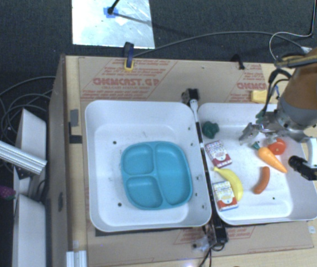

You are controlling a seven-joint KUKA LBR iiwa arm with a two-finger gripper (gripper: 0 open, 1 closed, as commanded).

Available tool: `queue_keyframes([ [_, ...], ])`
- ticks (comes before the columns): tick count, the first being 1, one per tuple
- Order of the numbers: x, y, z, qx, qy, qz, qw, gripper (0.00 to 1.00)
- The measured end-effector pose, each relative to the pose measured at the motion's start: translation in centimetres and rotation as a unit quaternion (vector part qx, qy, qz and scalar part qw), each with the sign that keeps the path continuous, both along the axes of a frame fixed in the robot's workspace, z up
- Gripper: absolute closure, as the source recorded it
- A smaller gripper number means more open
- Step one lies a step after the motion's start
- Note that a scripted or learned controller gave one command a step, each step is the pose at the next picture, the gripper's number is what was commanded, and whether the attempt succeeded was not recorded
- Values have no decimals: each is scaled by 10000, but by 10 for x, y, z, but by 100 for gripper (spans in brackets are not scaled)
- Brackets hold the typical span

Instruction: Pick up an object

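Observation:
The right bin [270, 211] holds several toy foods. A green piece [210, 129] lies at its back left. A red-and-white carton [218, 153], a banana [232, 181] and a second carton [225, 196] run down its left side. A sausage [262, 180] lies in the middle, with a carrot [272, 158] and a red tomato [278, 147] to the right. My gripper [251, 134] hangs over the back of this bin, just left of the tomato and above the carrot's tip. It is open, with nothing between its fingers.
The left bin [108, 128] carries a blue divided plate [156, 174]. A raised divider with clips [198, 143] separates the two bins. The arm [306, 93] comes in over the right bin's back right corner. Cables trail across the bench behind.

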State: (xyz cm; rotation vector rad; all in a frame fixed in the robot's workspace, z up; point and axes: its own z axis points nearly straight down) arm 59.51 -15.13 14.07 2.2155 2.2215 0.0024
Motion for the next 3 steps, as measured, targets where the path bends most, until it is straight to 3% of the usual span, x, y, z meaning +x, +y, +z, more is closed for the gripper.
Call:
queue_keyframes([
  [1, -20, -56, 31, -1, 8, -5, 10000, 0],
  [2, -31, -55, -53, 11, 23, -7, 10000, 0],
  [3, 48, -50, 24, 1, -8, 11, 10000, 0],
])
